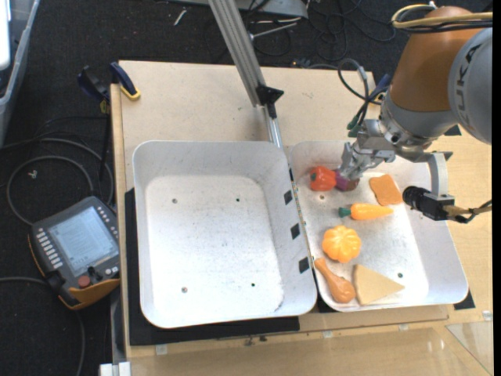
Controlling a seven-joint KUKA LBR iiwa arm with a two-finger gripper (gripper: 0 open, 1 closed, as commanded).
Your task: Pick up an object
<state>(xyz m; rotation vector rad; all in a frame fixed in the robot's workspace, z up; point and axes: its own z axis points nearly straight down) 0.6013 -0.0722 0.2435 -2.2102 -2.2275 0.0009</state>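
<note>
We see the gripper (pixel 350 172) lowered into the right bin (pixel 438 249), its tip against a small purple object (pixel 345 182); we cannot tell whether it grips it. Just left of the tip lies a red tomato (pixel 321 178), to its right an orange slab (pixel 385 189). Below sit a carrot (pixel 368 211), a pumpkin (pixel 342 243), a drumstick (pixel 335 280) and a cheese wedge (pixel 376 283). The arm (pixel 438 69) bears partial lettering, seemingly "KUKA".

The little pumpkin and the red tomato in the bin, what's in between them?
In the camera view, the stretch of right bin floor between the pumpkin and the tomato is bare white. The carrot lies just off to the right of it.
</note>
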